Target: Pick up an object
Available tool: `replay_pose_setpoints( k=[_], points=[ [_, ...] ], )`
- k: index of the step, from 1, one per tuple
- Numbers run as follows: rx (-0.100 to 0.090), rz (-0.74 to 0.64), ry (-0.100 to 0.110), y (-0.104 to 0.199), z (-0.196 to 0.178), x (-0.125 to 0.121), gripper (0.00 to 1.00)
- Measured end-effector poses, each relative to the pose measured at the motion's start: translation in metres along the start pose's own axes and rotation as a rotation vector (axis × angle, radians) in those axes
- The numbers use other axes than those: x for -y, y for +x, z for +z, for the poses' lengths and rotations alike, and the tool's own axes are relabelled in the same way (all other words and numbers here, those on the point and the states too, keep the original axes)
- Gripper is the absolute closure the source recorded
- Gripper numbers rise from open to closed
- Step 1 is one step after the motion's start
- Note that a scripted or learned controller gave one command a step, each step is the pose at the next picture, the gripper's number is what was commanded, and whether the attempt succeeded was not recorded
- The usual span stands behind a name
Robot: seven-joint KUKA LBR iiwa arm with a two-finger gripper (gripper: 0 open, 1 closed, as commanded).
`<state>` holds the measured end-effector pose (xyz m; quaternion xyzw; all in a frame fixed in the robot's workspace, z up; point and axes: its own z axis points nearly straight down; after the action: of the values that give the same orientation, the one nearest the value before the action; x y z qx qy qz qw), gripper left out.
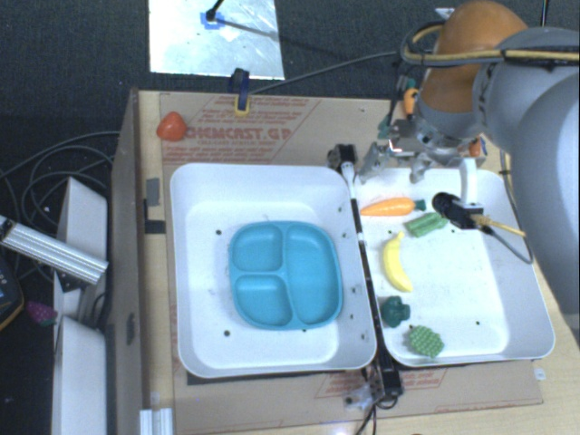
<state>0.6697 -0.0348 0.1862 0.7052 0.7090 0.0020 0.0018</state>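
My gripper [395, 163] hangs over the far edge of the right bin [507, 333], fingers spread open and nothing between them. Just in front of it lies an orange carrot [388, 207]. A green block [424, 224] rests to the carrot's right. Nearer the front, a yellow banana [395, 261] lies close to the bin's left wall. Below it sit a dark green toy [394, 312] and a bumpy light green piece [423, 340].
The left bin [204, 333] holds a blue divided plate [285, 274]. An orange toy [170, 127] sits on the cardboard bench behind the left bin. The grey arm [535, 89] fills the upper right. Cables and metal parts lie left of the bench.
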Motion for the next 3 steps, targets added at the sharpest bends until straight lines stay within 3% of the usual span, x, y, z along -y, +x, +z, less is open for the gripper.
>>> replay_pose_setpoints(
  k=[1, 2, 3],
  points=[
    [0.002, 0.004, 0.004, -0.067, 0.024, 0.016, 0.0],
    [0.003, 0.003, -0.003, -0.075, 0.097, 0.041, 0.0],
    [0.002, 0.001, 0.0, -0.085, 0.044, 0.001, 0.0]
  ],
)
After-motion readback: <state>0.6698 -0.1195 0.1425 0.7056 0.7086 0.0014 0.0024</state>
